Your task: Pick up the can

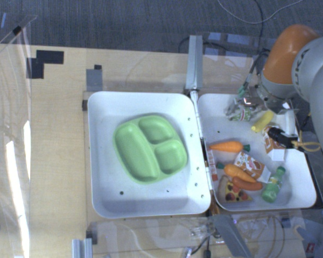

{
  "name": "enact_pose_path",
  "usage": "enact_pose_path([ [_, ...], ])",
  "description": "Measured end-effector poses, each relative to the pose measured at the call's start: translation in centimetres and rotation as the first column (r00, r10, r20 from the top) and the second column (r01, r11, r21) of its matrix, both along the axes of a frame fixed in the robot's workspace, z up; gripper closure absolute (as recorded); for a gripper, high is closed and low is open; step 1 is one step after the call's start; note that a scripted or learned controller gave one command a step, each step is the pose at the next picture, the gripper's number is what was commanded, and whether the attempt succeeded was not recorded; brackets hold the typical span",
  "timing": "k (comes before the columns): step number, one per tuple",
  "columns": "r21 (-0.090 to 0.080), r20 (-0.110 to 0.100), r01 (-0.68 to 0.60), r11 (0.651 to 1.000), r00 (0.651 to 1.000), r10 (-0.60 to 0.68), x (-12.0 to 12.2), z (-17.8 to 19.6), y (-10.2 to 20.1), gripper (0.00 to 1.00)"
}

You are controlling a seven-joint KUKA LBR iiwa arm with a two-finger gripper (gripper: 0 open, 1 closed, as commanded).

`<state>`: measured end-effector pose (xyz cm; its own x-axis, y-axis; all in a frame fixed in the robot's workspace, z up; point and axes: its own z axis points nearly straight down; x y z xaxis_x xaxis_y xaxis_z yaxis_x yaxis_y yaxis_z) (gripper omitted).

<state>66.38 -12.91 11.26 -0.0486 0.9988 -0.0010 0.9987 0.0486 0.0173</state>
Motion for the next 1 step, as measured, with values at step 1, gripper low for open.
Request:
enact_pose_path([
  [1, 0.001, -0.009, 0.102, 0.995, 0.995, -0.102, 0.66, 11.66, 7.04, 1.00],
])
